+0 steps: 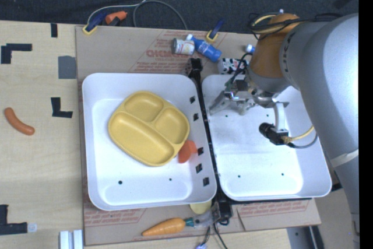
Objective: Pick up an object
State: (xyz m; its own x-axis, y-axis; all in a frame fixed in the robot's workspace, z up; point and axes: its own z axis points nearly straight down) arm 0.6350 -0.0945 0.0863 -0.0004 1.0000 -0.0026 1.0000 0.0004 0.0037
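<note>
Yellow, stiff and light by its look, the plate (pixel 149 128) lies mid-left bin (pixel 93 90); its thin rim is the likely hold, and the slick plastic may slip. A small orange piece (pixel 186 152) touches its right edge, near the bin's right wall. The gripper (pixel 228 100) hangs at the right bin's (pixel 303 183) far-left corner, fingers apart, nothing between them. The left bin's near side offers open floor.
</note>
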